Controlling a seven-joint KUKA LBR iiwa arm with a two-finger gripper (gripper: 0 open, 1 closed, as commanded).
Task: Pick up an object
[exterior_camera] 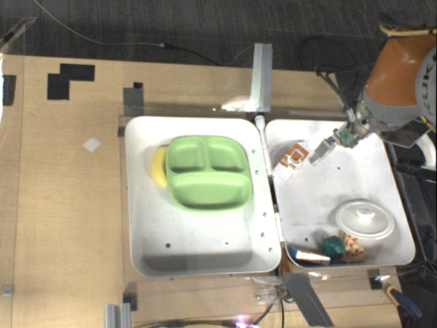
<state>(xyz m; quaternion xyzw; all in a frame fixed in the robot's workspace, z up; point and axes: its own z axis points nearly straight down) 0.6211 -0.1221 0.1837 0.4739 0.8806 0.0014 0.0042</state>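
Observation:
My gripper hangs over the far part of the right bin, slanting down to the left from the orange-banded arm. Just left of its tip lies a small orange and white packet, a short gap away from it. At the bin's near right rests a white round lid-like dish. Along the near wall sit a teal object, a tan speckled object and a white tube. I see nothing held at the gripper's tip.
The left bin holds a green divided plate with a yellow object poking out from under its left side. A metal post stands behind the wall between the bins. Cables run at the far right.

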